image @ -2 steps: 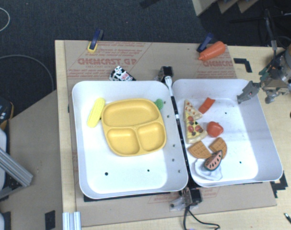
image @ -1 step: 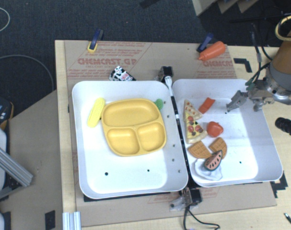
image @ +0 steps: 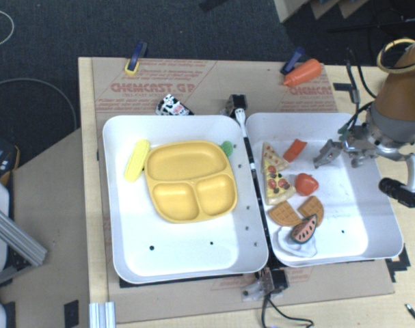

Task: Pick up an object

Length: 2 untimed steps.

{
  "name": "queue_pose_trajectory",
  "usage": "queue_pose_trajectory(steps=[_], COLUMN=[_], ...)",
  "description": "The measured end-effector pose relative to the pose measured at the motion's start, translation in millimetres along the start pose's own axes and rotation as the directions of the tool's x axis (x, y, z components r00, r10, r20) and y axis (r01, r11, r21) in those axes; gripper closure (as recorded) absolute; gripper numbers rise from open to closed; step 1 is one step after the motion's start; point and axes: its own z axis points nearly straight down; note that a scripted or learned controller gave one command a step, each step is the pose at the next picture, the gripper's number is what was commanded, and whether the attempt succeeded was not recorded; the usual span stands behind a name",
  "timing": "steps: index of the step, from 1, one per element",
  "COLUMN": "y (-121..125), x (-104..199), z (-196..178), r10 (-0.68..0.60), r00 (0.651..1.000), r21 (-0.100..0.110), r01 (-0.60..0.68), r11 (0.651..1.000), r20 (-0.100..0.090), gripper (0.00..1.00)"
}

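Watermelon slice [image: 303, 230] lies well left, below the spread, empty pincer [image: 342, 151]; approach stage, next descend onto the red piece [image: 295, 149].

Even overhead light, bright white bins [image: 193, 265] slightly washed out, soft shadows, mild overall blur

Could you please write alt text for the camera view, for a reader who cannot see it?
The arm's tool hovers over the right bin, which has toy food: a pizza slice, tomato and waffle. The left bin has a yellow divided tray.
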Motion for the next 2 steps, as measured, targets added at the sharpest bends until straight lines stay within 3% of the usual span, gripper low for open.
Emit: queue_pose_trajectory(steps=[1,2], y=[-0.3,1.1], x=[1.1,0.5], z=[47.3,33.5], r10=[0.0,0.001], r00=[1.0,1.0], r21=[-0.001,-0.008], r01=[0.0,-0.001], r11=[1.0,1.0], r20=[0.0,0.003], gripper=[0.0,1.0])
